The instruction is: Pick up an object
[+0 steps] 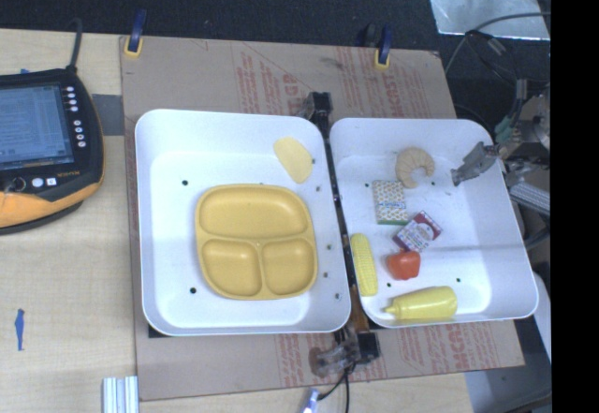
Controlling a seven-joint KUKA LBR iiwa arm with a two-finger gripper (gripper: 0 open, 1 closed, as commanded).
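**Two bins loaded, gripper at the right bin's far corner**

The left bin [159, 214] holds a yellow divided tray [255, 240] with three compartments, lying flat in the middle of the floor. Beyond it, near the bin's far right corner, a pale yellow oval piece [294, 158] lies against the sloping wall, apart from the tray.

The right bin [496, 252] holds six small things, all toward its left half. A tan croissant [415, 165] lies farthest back. Just in front of it sits a small pale packet with green print [389, 200]. Nearer the camera comes a dark red wrapped packet [417, 233], and touching or almost touching its lower edge is a red tomato-like piece [404, 264]. A corn cob [363, 264] lies lengthwise along the bin's left wall. A yellow squeeze bottle [423, 304] lies on its side along the near wall, its nozzle pointing left.

The gripper [471, 165] reaches in over the right bin's far right corner, its grey tip just inside the rim. Whether it is spread or closed I cannot tell at this size and angle, and nothing is visible between its tips. The croissant is the nearest thing to it, lying to its left with bare white floor between them. The packets, tomato piece, corn and bottle lie farther off, toward the near left of the bin.

Left of the bins, a tablet-like controller [42, 144] rests on the bench [56, 308].
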